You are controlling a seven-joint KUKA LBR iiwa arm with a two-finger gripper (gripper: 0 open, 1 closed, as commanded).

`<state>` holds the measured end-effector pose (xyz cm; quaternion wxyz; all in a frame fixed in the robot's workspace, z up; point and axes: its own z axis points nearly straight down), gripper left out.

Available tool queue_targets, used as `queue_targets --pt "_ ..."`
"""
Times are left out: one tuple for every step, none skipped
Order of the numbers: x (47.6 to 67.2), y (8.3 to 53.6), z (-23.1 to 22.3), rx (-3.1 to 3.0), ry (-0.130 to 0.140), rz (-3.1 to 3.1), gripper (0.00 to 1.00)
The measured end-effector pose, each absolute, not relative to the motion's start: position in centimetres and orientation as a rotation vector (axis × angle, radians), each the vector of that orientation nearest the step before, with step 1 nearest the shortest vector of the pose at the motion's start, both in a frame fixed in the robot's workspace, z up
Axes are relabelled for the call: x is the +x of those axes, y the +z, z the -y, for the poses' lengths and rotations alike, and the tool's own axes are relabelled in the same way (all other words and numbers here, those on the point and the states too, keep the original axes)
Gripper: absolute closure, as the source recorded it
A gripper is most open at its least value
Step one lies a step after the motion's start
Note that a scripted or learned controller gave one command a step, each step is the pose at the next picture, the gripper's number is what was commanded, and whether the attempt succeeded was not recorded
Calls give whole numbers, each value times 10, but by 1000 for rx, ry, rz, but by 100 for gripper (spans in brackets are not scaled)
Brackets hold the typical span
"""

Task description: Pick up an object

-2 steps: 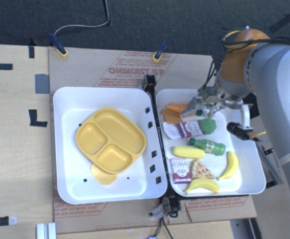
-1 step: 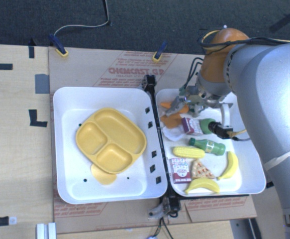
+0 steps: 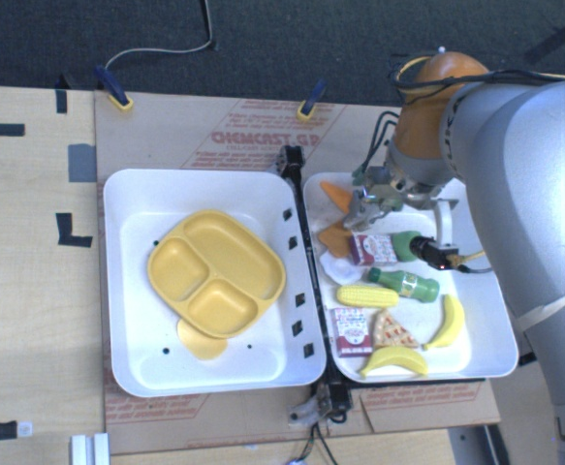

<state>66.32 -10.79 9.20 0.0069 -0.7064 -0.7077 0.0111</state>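
The hand [image 3: 367, 204] hung low over the far left part of the right bin [image 3: 486, 356], above an orange carrot-like piece [image 3: 336, 196] whose long axis ran diagonally, from far-left to near-right. Whether the hand was apart or together could not be told. Nearer lay a corn cob [image 3: 366, 296], its long axis across the bin, and 2 bananas [image 3: 394, 360]. The left bin [image 3: 127, 260] held a yellow tray [image 3: 216, 271].

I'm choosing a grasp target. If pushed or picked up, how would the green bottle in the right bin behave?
Lying on its side, the green bottle would probably roll when nudged. It looks smooth and rounded, so it may slip. It seems small plastic, likely light.
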Motion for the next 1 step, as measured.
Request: queue_targets --pt "665 93 108 -2215 27 2219 0"
